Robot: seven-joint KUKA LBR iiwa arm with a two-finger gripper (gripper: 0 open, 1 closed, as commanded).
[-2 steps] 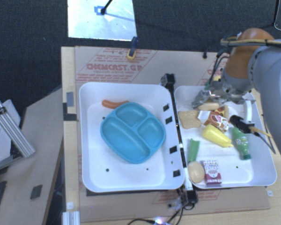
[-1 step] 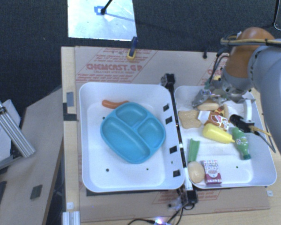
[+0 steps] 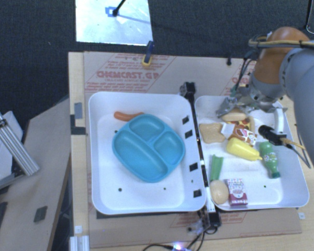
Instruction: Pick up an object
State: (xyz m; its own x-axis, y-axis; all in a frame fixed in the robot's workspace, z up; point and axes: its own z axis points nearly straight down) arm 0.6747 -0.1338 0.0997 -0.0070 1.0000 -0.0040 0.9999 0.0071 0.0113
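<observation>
**Gripper low over the crowded right bin**

A pale bun-shaped piece lay at about 12 o'clock in the right bin, touching a red-and-white packet just at its 5 o'clock. The gripper hung directly at the bun's 11 o'clock, close over it. Whether it was open or closed, or had hold of anything, could not be told from this slant.

A slice of toast sat at the bun's 8 o'clock, near the bin's left wall. A yellow squash-like toy lay at the packet's 6 o'clock, with a green bottle just beside it at 4 o'clock. Toward the bin's 7 o'clock were a green stalk, a pale potato and a small red box, the last two side by side.

The grey arm came in from 3 o'clock.

The left bin held a blue divided plate, and an orange sausage lay at the plate's 11 o'clock. Both bins stood on a printed cardboard sheet on the table.
</observation>
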